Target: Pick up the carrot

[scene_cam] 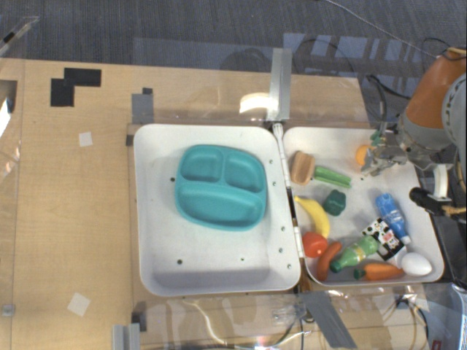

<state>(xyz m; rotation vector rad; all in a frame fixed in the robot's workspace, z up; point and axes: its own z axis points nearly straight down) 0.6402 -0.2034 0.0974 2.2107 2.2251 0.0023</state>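
Observation:
The carrot (381,271) is orange with a small green tip and lies flat along the front edge of the right bin (430,228), between a green bottle (355,254) and a white egg (416,264). My gripper (381,154) hangs over the back of the same bin, right beside a small orange fruit (363,154). It is well away from the carrot, which sits toward the near side of the bin. Nothing shows in the gripper's grasp.
The right bin also holds a tan wooden piece (301,167), a green cucumber (332,176), a dark green cube (336,202), a banana (314,214), a tomato (314,244), a blue bottle (390,214) and a black-and-white carton (379,233). A teal divided plate (219,186) lies in the left bin (157,268).

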